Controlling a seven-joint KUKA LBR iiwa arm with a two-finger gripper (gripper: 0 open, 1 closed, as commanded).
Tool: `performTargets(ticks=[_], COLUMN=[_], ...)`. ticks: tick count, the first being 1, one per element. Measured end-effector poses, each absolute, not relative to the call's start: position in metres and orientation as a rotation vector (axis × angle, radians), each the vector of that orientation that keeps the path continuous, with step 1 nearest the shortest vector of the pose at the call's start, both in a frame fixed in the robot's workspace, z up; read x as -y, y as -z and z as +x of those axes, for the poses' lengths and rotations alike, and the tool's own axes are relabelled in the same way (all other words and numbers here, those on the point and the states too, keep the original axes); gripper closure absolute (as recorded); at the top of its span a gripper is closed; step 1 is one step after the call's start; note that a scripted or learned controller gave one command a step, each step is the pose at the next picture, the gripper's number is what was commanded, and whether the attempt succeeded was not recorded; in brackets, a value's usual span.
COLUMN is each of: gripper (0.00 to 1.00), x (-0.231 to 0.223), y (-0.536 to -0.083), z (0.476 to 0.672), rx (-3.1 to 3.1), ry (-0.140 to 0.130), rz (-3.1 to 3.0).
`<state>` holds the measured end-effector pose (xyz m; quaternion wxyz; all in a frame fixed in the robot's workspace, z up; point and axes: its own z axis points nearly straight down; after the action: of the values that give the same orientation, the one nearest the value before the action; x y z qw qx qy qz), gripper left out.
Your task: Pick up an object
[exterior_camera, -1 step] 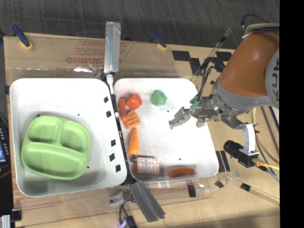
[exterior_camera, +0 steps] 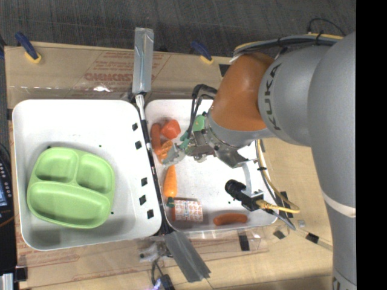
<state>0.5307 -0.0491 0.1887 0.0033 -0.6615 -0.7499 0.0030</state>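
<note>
While the arm leans over the right bin (exterior_camera: 158, 111), its gripper (exterior_camera: 176, 152) dips at the orange-red toys (exterior_camera: 164, 133) by the divider.
Fingers' spread: can't tell; green tray (exterior_camera: 71, 186) sits apart, left bin (exterior_camera: 24, 116).

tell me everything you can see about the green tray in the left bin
The green tray is a light green divided plate, looking like smooth matte plastic, with rounded corners. It has three hollows: two smaller ones along its upper side and one long one below. It lies flat, right way up, slightly turned, in the lower left part of the left bin, resting on the bin floor. Nothing else touches it.
</note>
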Motion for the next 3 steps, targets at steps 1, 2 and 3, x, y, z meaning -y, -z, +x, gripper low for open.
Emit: performTargets(ticks=[1,2,3], gripper=[0.0,0.0,0.0], x=[0.095,0.097,0.1], y=[-0.127,-0.099,-0.099], z=[0.526,0.617,0.651], rx=[2.344,2.531,2.547], ry=[-0.007,0.009,0.01], rz=[-2.084,-1.875,-1.853])
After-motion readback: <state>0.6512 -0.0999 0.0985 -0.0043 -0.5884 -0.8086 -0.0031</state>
